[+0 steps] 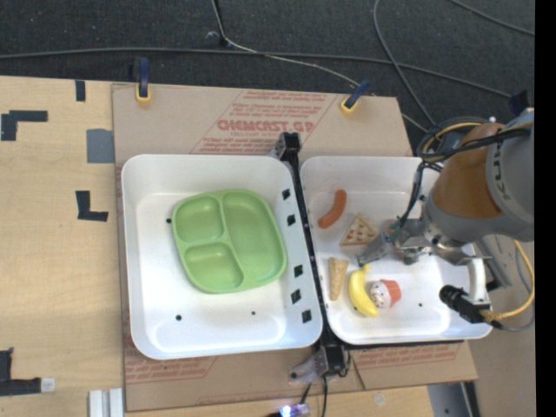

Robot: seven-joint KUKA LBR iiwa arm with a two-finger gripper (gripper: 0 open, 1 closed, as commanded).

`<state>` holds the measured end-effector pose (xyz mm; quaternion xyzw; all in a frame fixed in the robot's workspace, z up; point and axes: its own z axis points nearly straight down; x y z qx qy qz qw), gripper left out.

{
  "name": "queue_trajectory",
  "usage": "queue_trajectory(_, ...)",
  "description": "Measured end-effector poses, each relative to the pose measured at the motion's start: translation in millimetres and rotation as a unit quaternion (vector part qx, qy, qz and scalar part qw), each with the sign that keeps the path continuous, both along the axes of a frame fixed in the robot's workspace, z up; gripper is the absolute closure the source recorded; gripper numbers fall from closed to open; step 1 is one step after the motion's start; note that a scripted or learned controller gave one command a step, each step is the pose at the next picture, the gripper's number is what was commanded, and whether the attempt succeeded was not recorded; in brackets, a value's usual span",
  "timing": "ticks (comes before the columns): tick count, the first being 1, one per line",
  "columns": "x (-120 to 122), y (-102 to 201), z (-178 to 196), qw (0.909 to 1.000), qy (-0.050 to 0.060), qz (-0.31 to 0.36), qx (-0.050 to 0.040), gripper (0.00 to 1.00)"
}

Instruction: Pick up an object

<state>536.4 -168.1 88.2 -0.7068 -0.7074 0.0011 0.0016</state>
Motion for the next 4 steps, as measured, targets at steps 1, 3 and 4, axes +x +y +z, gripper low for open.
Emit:
queue_trajectory(1,1,0,13,1.0000,-0.001,0.000,-0.0001,1.00)
queue_trajectory(3,0,6,126,1.0000,-0.004,0.000,-0.0008,1.00)
queue_trajectory(4,-6,10,174,1.0000,-0.004,0.000,-0.0009,1.00)
